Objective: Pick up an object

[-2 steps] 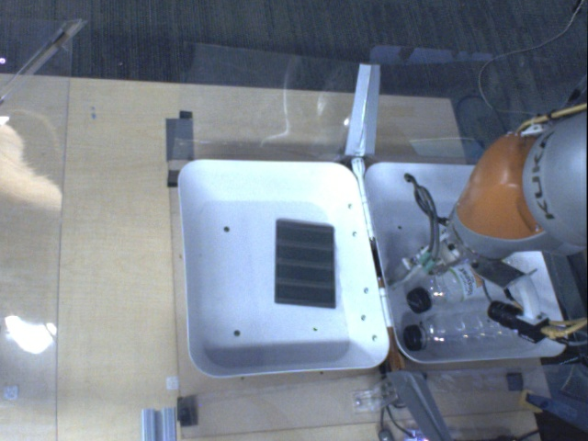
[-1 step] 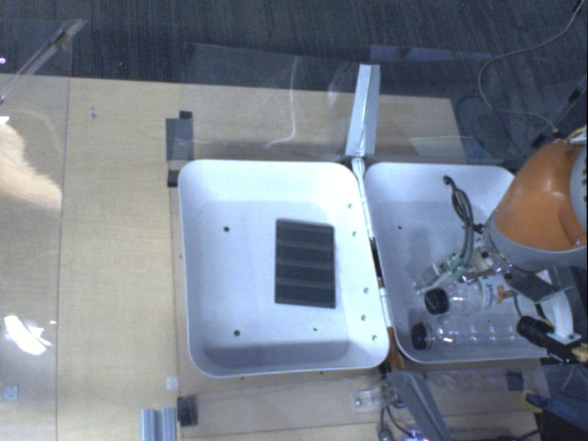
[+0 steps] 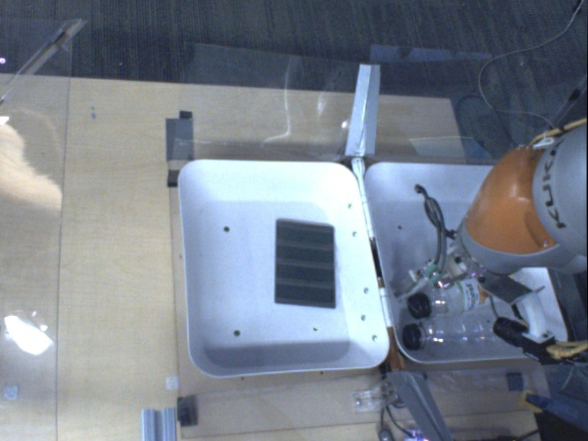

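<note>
A dark grey ribbed rectangular pad (image 3: 305,263) lies flat in the middle of the left bin (image 3: 211,246). In the right bin (image 3: 395,200), a clear plastic bottle (image 3: 455,324) with a black cap (image 3: 411,336) lies on its side near the front wall. My gripper (image 3: 439,283) is down low in the right bin, just above and behind the bottle, under the orange wrist band (image 3: 510,209). The arm hides the bin's right half. Nothing can be seen held in the gripper.
A metal divider post (image 3: 361,118) rises behind the gap between the bins. Black clamps (image 3: 181,136) sit at the left bin's corners. Clear panels stand along the bench's left and back. Cables trail at the far right.
</note>
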`<state>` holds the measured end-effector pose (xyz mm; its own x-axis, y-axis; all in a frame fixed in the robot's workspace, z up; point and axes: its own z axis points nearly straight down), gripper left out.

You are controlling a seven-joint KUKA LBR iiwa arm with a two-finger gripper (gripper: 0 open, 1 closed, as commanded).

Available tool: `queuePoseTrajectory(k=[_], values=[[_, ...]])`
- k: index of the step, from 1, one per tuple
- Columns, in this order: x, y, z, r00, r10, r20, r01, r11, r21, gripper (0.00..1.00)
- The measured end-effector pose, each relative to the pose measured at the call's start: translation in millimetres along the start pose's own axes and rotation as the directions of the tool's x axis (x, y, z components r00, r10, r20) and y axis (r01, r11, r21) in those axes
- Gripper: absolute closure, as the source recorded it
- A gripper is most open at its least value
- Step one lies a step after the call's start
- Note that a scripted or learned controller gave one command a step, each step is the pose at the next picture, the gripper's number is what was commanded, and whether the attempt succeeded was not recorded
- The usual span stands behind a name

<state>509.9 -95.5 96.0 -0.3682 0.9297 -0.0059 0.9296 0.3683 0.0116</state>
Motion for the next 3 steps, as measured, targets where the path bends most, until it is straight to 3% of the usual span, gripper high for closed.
queuePoseTrajectory(k=[1,2,3], values=[[-1,4,-12,1.000,-0.002,0.005,0.002,1.000,-0.009,1.00],[-1,4,-12,1.000,-0.002,0.005,0.002,1.000,-0.009,0.00],[-28,48,7,0.944,0.331,0.000,-0.331,0.944,0.000,0.00]])
